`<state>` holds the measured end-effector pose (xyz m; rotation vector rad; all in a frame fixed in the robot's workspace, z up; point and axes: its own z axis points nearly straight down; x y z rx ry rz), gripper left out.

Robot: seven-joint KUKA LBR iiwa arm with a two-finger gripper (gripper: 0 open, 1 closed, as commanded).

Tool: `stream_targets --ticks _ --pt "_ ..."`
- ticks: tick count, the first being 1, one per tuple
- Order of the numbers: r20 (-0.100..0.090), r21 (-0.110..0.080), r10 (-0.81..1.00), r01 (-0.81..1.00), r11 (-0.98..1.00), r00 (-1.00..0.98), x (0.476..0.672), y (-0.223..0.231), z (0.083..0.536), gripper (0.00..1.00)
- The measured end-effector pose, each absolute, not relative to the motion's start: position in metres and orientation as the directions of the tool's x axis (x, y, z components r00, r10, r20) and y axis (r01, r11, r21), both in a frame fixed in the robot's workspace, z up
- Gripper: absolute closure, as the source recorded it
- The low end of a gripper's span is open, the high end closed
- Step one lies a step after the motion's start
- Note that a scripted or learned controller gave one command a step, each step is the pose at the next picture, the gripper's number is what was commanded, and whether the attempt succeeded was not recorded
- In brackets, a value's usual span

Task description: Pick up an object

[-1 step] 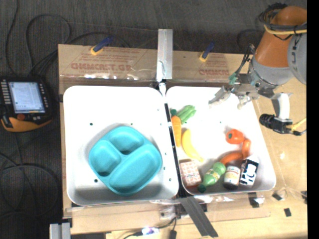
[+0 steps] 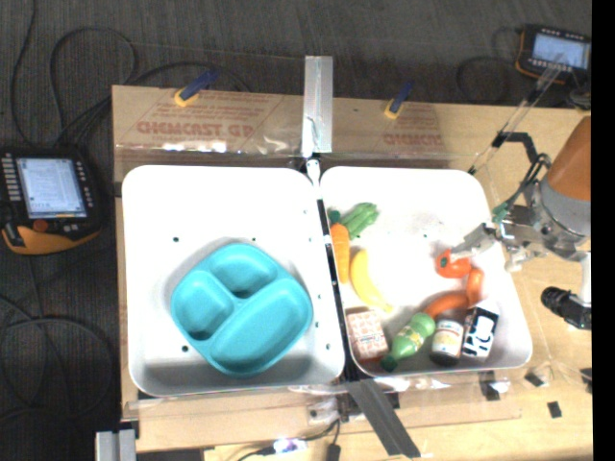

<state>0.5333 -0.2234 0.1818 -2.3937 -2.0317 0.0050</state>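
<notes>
**Toy food crowded in right bin, gripper at its right edge**

Along right bin's near edge: small box, green pear-like toy, jar, black carton. Farther in: banana, orange pepper-like toy, green vegetable. Gripper poised above pepper toy, possibly touching; open or closed, cannot tell. In left bin: blue divided plate.

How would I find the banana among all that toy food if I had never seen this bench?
Look in the right white bin, along its left wall beside the divider. The banana lies there lengthwise, below the carrot and above the small brown box. It is the only plain yellow, curved piece.
</notes>
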Motion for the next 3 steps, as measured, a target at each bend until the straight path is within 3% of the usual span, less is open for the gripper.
stream_targets --ticks 2,3 --pt "0.011 0.000 0.967 0.967 -0.253 0.253 0.528 -0.208 0.099 0.00" --pt "0.007 -0.004 0.967 0.967 -0.254 0.254 0.527 -0.209 0.106 1.00"
